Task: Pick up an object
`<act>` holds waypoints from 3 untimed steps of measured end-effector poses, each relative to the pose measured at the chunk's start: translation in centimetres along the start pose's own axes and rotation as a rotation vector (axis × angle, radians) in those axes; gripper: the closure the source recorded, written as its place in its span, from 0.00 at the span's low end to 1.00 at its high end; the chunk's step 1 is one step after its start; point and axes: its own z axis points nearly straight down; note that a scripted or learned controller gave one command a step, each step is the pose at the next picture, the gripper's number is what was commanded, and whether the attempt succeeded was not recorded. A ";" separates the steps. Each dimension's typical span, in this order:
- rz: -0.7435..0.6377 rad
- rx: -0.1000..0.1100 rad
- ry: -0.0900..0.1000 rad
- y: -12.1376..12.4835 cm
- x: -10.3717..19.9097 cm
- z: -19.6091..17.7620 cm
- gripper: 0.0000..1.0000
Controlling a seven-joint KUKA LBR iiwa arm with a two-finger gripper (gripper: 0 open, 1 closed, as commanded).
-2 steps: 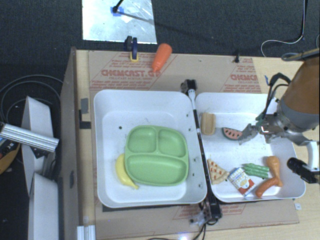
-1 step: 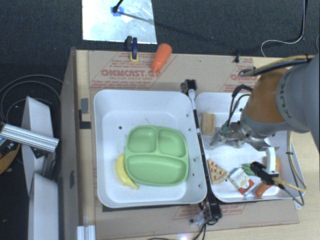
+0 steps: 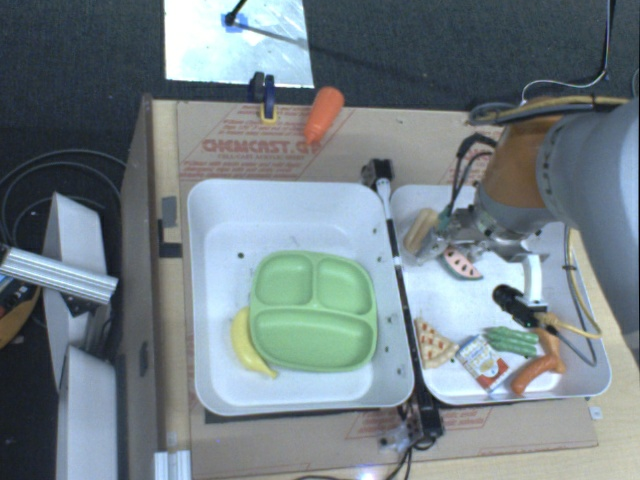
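Off-task items around the bench

An orange plastic carrot (image 3: 323,114) lies on the brown cardboard sheet (image 3: 240,138) above the bins, near a blue-and-yellow clamp (image 3: 264,95); a shiny silver foil square (image 3: 238,26) sits on the dark floor beyond, and a coiled black cable (image 3: 40,183) lies at left.

Light falls from overhead, even and fairly bright across the bench, so the two white bins (image 3: 300,203) come out pale and nearly washed out along their rims. The shiny sheet (image 3: 238,26) at the top throws back a patchy glare, silvery and mottled. Shadows stay soft and short: a faint one lies under the green tray (image 3: 313,311), another under the arm (image 3: 560,168). The dark floor around swallows detail. The whole picture is a little grainy and soft, and small things at the right bin's edge blur together.
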 end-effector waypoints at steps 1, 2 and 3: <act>0.000 0.001 0.000 2.4 1.0 -0.1 0.00; 0.000 -0.006 -0.001 5.8 1.5 -10.6 0.00; 0.008 0.012 0.001 -0.4 -0.2 -5.7 0.00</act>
